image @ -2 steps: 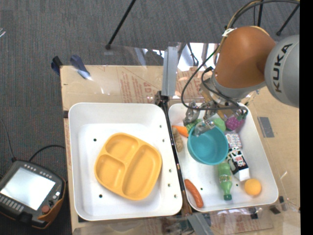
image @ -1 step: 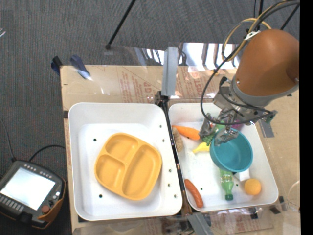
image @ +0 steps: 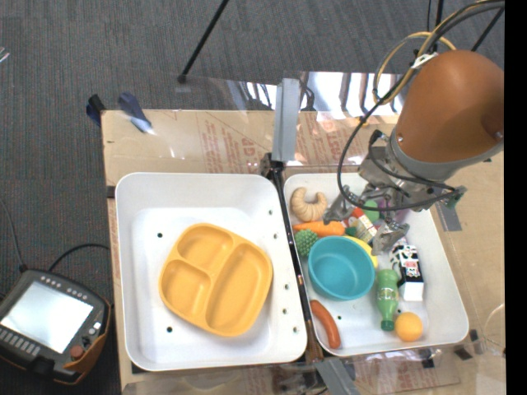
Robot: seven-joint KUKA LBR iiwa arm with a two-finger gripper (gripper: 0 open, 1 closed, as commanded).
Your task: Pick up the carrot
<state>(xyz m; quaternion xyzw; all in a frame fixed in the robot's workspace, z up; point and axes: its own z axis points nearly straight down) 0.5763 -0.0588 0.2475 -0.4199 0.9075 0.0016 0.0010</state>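
**Claw low over the right bin, carrot lying just beside it**

The tabletop (image: 189, 142), brown and printed with faint red lettering, carries two shallow white bins side by side. The left bin (image: 140, 200) holds a yellow divided plate (image: 216, 279) with three compartments, set at a slant near the middle of the bin floor. The right bin (image: 449, 299) is crowded with toy food.

The arm (image: 449, 109) comes in from the right, its large orange dome filling the upper right above the far edge of the right bin, with cables looping over it. Below the dome the grey wrist hardware reaches down to the claw (image: 362, 212), which hangs low over the far half of the right bin. Whether it is released or clenched cannot be told; nothing is seen between its tips.

A teal bowl (image: 340, 267) sits upright in the middle of the right bin. The carrot (image: 323, 230), orange and lying on its side, rests just beyond the bowl's far rim, just left of the claw. A tan croissant (image: 309, 202) lies past the carrot, near the bin's far left corner. A green bottle (image: 387, 296) lies right of the bowl, and a black-and-white milk carton (image: 408, 271) sits beside it. A red sausage (image: 327, 322) lies near the front left corner. A small orange (image: 408, 326) rests at the bottle's near end.
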